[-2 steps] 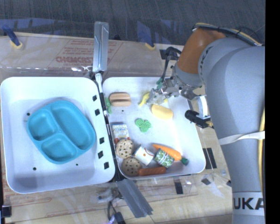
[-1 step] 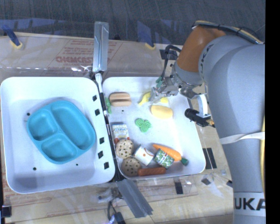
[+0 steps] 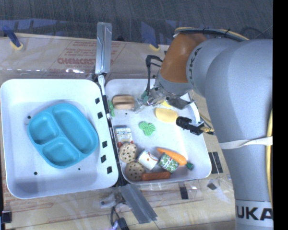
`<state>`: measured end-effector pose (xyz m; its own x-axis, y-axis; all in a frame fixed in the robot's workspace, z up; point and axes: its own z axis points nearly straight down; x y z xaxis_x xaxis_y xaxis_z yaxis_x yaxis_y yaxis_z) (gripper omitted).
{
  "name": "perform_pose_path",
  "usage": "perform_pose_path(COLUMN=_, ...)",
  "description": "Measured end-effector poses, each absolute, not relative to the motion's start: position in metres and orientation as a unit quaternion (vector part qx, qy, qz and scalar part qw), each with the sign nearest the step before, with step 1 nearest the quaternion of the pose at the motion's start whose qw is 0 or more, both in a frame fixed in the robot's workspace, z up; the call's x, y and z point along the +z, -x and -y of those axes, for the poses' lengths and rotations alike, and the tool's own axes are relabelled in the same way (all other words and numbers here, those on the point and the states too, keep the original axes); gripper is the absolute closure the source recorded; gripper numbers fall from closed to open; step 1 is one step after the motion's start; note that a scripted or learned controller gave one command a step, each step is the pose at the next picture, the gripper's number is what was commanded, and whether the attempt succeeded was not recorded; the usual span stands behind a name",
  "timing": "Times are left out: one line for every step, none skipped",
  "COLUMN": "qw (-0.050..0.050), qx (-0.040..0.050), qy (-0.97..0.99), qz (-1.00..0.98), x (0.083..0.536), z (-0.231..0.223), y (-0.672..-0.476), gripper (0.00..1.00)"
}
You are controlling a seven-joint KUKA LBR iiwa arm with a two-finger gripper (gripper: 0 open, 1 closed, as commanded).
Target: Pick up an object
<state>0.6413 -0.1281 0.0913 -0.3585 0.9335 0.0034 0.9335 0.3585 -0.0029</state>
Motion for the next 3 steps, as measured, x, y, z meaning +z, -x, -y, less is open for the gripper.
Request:
perform_pose_path(qw=-0.003, qx=-0.0036, qy=0.619, qz=0.786, x=0.198, z=0.044, y=-0.65, gripper=1.0)
perform_pose_path(qw=0.0, qx=0.0, qy=0.602, qz=0.799, x=0.206, z=0.031, y=-0.657, gripper=1.0)
perform_pose_path(qw=-0.001, qx=0.0017, qy=0.575, qz=0.818, x=0.194, z=0.216, y=-0.621, gripper=1.0)
